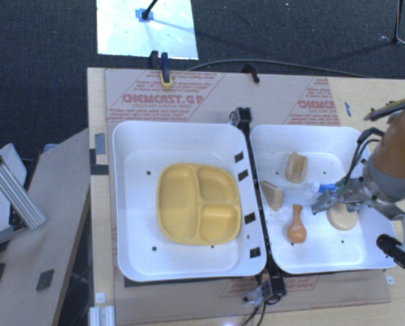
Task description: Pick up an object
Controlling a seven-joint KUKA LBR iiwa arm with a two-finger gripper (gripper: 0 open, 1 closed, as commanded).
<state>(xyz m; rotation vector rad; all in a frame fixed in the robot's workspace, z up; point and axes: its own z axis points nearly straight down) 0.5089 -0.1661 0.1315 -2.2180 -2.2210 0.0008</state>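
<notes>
A: Largest items first?

B: Left bin (128, 202), centre-left of frame: one yellow tray (198, 204), sectioned, lying flat in the middle. Right bin (311, 260), centre-right: arm (399, 155) entering from the right edge, gripper (330, 201) low over the bin's right half.

A: Smaller stock?

B: Tan block (296, 167) at upper middle of the right bin. Wedge (273, 195) near the divider. Pale disc (342, 218) just beside the gripper, partly under it. Orange spoon (296, 227) at lower middle.

A: Claw state?

B: Cannot tell; the tips blur against the disc.

A: Progress?

B: Nothing seen lifted. Judged early: the grasp and the lift remain, the disc the likely pick.

A: Clearance?

B: The disc lies near the bin's right wall, so that side is tight. Open floor lies at the lower part of the bin.
</notes>
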